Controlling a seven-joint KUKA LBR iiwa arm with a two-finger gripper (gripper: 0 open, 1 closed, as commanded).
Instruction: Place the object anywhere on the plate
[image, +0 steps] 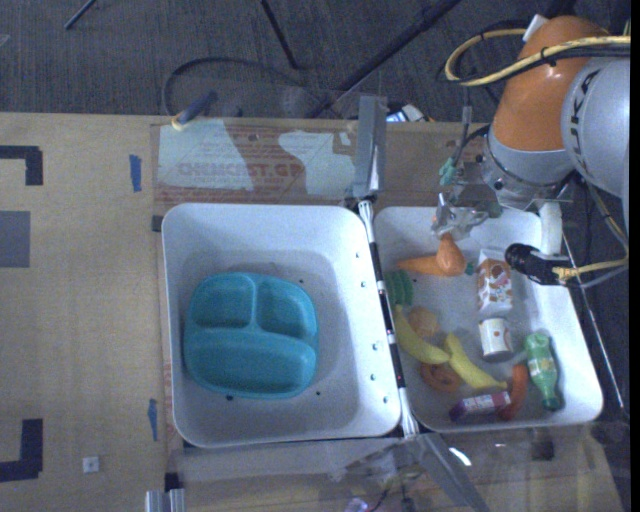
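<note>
Note that the end effector (458, 222) hangs over the right bin (585, 400) at about 11 o'clock of that bin, directly above the thick end of the carrot (440, 262). You cannot tell from this view how far it is open or whether it has hold of anything. Treat the carrot as lying on the bin floor and not as held; it appears to be the object chosen for the task, judging by the end effector's position.

Locate the plate (250, 335) in the left bin (200, 235). It is a teal divided plate lying flat, slightly toward 7 o'clock of the bin's centre, with all of its compartments bare. It sits well apart from the bin walls, which likely gives the arm room to come down on any part of it.

Observe the remaining contents of the right bin. Two bananas (440, 350) lie near its centre, with a small carton (494, 283) at about 1 o'clock of them and a white cup (494, 338) just below the carton. A green bottle (543, 370) lies toward 4 o'clock. These items crowd the lower half of the bin, while the carrot lies apart from them near the top wall, which probably makes it the easier pick.

Expect the next step to need a firm closure on the carrot, then a lift clear of the divider (385, 300) between the bins before any travel toward 9 o'clock.
</note>
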